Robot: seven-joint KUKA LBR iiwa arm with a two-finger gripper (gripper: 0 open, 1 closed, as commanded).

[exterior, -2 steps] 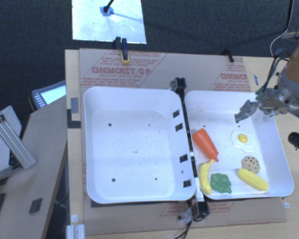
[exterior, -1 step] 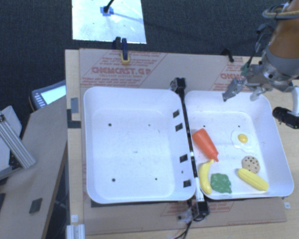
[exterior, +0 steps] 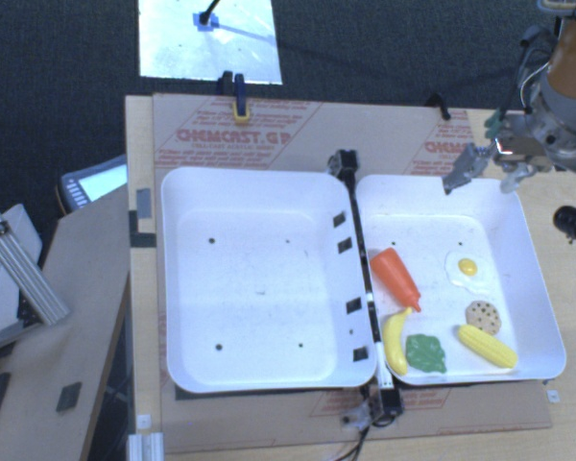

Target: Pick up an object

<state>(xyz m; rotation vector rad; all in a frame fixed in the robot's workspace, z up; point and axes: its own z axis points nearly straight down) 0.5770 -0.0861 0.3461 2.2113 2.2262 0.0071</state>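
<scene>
Gripper: the gripper (exterior: 485,169) hangs over the far rim of the right bin (exterior: 530,248), up at its back right corner, with its two fingers spread apart and nothing between them.
Arm: it comes in from the right, grey with the orange band above the wrist, so the claw sits at the far end of the bin from most of the toys.
Nearest target: the fried egg (exterior: 467,268) looks like the closest thing, lying toward the front of the bin from the claw and a touch to its left, flat on the floor.
Next nearest: the carrot (exterior: 396,275) lies further left, near the divider, its long axis slanting from upper left to lower right.
Front cluster: the cookie (exterior: 482,316), the corn (exterior: 488,346), the banana (exterior: 396,342) and a green leafy piece (exterior: 425,352) sit well apart from the claw, along the near edge.
Banana axis: nearly upright in the view, hugging the divider.
Left bin: the left bin (exterior: 187,353) is on the far side of the divider from the claw.
My call: the move would be down and forward into the bin, and the flat egg would be hard to pinch, so the carrot seems the better bet.
</scene>
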